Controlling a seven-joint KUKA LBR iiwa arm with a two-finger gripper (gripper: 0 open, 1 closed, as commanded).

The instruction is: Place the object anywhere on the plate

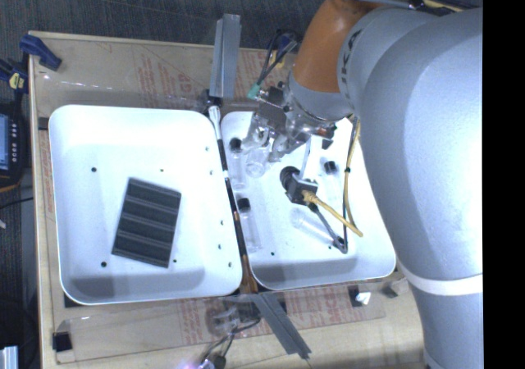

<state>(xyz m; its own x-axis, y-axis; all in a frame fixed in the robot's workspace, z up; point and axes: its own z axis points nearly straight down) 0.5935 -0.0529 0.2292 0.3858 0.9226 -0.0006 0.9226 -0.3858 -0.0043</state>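
Observation:
A dark grey ridged rectangular plate [148, 222] lies flat in the left bin [74, 138], toward its front middle. My gripper [257, 148] hangs over the far left corner of the right bin [369, 257], close to the wall between the two bins. The grey arm with its orange band [324, 47] reaches in from the right and hides much of that bin's right side. Something pale and see-through [253, 164] shows right under the gripper, too faint to tell whether it is held. The plate is well to the left of the gripper, with nothing on it.
A small dark item [242, 204] sits by the right bin's left wall. A grey bar [225, 56] stands behind the bins and another [279, 326] lies in front. Blue clamps [39, 52] sit at the bench's far left corner.

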